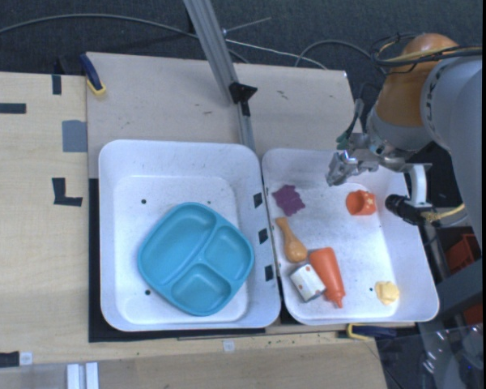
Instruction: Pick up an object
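Two white bins (113, 217) side by side on a wooden bench (146, 96), black cables (81, 21) behind, metal pole (215, 43)

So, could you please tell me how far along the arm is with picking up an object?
Nothing looks picked yet. The purple flat piece, small orange cup-like toy, tan drumstick toy, orange carrot toy, white block and yellow toy all lie in the right white bin. In hand: the pincer hangs over that bin's upper part, left of the orange cup-like toy. Left: lowering, closing, lifting.
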Controlling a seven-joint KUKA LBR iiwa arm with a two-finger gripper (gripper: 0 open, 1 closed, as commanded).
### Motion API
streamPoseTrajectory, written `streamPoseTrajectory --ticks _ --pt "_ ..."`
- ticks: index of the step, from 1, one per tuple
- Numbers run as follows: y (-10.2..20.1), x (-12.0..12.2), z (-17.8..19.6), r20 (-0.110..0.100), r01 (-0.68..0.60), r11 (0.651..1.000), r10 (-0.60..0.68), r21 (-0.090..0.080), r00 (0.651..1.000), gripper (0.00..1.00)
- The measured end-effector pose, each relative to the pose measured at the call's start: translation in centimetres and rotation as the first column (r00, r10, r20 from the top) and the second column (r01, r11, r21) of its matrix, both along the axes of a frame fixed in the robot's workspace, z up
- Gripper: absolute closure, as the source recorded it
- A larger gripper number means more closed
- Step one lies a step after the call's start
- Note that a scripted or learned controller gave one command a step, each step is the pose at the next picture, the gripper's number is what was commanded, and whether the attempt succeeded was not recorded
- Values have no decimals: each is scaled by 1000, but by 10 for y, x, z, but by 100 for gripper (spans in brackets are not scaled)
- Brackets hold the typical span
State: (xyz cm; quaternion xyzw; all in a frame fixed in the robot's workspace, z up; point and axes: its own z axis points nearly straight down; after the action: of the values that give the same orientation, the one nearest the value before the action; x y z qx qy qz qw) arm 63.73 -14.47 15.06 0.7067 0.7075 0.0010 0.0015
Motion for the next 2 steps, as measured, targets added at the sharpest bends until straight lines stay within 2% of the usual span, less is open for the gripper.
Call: streamPoseTrajectory --ticks 1,2 --pt "7 2 62 2 -1 1000 1 0 1000 100" --pt "7 3 109 1 -1 1000 1 0 1000 100"
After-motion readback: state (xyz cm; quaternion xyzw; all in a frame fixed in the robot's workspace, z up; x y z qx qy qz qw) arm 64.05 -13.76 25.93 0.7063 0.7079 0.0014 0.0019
